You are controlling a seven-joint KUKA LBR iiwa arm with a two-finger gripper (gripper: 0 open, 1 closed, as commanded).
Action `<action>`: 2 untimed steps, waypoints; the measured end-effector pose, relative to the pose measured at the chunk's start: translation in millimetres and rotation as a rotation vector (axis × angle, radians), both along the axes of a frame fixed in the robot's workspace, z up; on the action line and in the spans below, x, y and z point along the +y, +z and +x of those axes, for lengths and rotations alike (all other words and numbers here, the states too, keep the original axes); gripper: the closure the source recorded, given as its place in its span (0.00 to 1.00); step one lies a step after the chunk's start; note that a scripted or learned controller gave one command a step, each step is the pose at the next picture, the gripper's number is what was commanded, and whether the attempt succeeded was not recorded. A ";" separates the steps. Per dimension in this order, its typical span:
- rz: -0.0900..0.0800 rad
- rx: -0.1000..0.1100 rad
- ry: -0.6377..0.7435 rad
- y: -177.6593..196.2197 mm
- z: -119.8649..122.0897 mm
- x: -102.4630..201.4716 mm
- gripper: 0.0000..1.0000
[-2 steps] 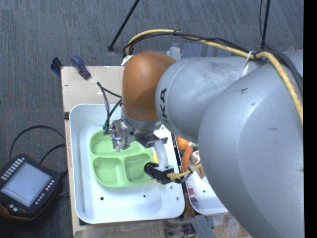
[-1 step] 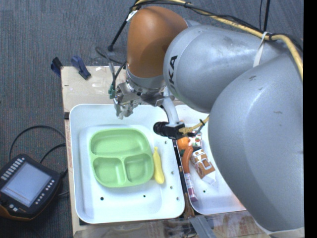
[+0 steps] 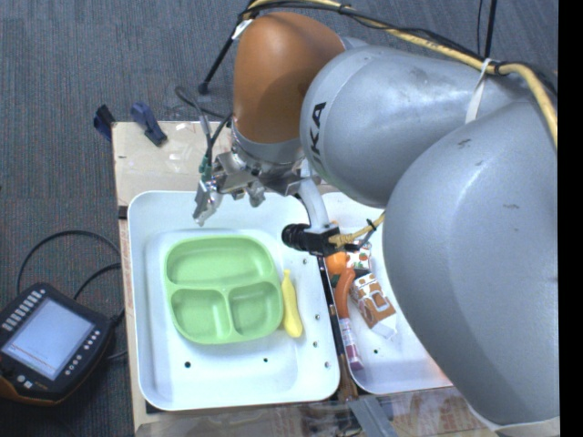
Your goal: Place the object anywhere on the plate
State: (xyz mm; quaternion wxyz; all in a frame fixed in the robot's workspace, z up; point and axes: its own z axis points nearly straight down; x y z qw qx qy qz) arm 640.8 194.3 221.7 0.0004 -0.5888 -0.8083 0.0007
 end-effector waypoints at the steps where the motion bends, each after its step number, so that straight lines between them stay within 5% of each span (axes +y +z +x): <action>1: -0.001 0.003 -0.017 -42.1 -30.8 -9.4 0.00; 2: 0.000 0.003 -0.017 -41.8 -30.7 -9.4 0.00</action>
